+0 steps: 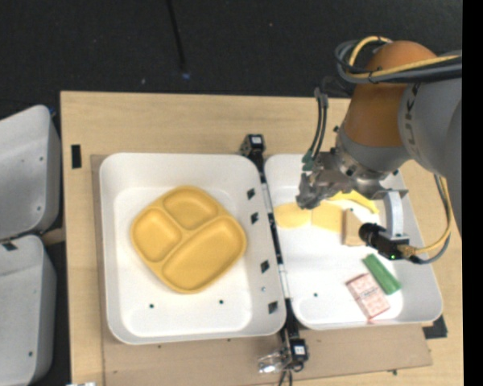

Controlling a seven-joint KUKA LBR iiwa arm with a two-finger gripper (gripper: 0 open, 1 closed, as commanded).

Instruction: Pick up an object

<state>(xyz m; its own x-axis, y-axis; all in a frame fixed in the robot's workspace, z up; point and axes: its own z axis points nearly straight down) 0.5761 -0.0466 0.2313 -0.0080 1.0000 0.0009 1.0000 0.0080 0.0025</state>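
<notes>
Poised low over the yellow pieces (pixel 310 215) near the upper-left corner of the right bin (pixel 419 296), gripper (pixel 312 198) close above them, perhaps touching; jaw state impossible to tell from this angle. Best done by centring on the pale yellow block just right of the flat piece, descending straight, closing squarely across its narrow sides, lifting slowly. Well clear toward the bin's lower right: green marker (pixel 381 273) and pink card (pixel 367 294). Left of that bin: yellow divided plate (pixel 189 238).
</notes>
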